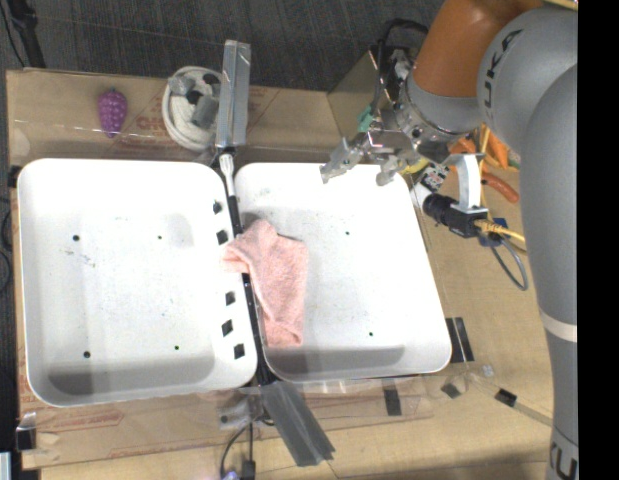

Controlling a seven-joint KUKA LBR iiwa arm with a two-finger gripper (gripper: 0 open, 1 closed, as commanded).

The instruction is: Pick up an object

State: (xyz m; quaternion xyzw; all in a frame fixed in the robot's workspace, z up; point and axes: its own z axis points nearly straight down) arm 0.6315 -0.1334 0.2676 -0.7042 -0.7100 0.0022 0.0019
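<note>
Pink cloth (pixel 274 278) crumpled against right bin's (pixel 409 268) left wall — gripper (pixel 360 165) spread wide, bare, over far rim; approach step, likely needing descent onto cloth.

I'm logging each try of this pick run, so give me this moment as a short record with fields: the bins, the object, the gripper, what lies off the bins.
bins: left bin and right bin, white, shallow, side by side
object: pink cloth, crumpled, at the right bin's left edge, one corner draped over the divider toward the left bin
gripper: gripper above the right bin's far edge, fingers spread, nothing between them
distance to object: apart, not touching the cloth
off the bins: purple object and white roll on the bench behind the left bin
</note>
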